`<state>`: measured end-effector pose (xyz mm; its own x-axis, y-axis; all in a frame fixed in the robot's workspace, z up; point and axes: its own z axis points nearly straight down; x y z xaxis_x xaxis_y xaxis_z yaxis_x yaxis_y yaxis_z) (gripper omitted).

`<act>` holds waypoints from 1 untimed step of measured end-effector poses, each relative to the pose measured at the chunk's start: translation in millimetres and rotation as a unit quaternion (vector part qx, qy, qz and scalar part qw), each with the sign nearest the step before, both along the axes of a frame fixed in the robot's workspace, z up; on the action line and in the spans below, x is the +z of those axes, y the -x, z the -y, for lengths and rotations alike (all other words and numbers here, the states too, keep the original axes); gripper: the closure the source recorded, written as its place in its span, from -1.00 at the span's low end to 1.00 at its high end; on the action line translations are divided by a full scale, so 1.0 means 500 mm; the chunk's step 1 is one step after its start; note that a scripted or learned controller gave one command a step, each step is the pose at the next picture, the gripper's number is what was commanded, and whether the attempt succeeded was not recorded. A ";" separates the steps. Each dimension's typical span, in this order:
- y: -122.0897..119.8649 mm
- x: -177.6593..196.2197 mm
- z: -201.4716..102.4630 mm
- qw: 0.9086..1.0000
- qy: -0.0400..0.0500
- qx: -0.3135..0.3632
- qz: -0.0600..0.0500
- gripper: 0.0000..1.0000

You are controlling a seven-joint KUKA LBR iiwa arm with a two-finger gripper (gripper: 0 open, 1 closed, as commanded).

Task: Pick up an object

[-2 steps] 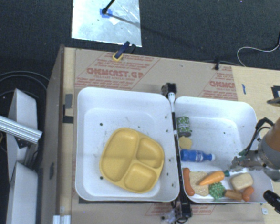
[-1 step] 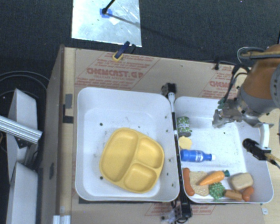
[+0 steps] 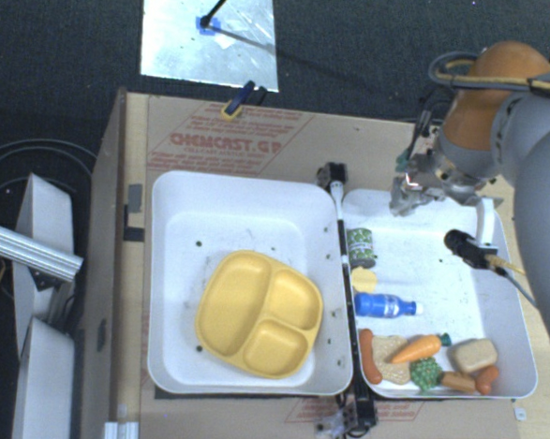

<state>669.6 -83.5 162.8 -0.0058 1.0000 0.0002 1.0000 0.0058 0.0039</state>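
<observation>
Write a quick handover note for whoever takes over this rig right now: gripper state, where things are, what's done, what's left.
Gripper: over the far end of the right white bin, nothing seen held.
Right bin: small dark green can, blue plastic bottle, orange toy carrot and more toy food at the near end.
Left white bin: yellow divided plastic plate.
Done: nothing lifted yet.
Left: descend, grasp one object, lift.

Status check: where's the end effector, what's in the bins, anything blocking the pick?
End effector over right bin's far edge, nothing seen held. Blue bottle, carrot, toy food clustered at near end. Yellow tray in left bin. No obstruction.
</observation>
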 end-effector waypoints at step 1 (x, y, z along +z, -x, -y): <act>0.000 0.045 -0.105 1.000 0.000 0.000 0.000 1.00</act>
<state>669.3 -31.2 185.3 -0.0065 1.0000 0.0010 1.0000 0.0065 0.0033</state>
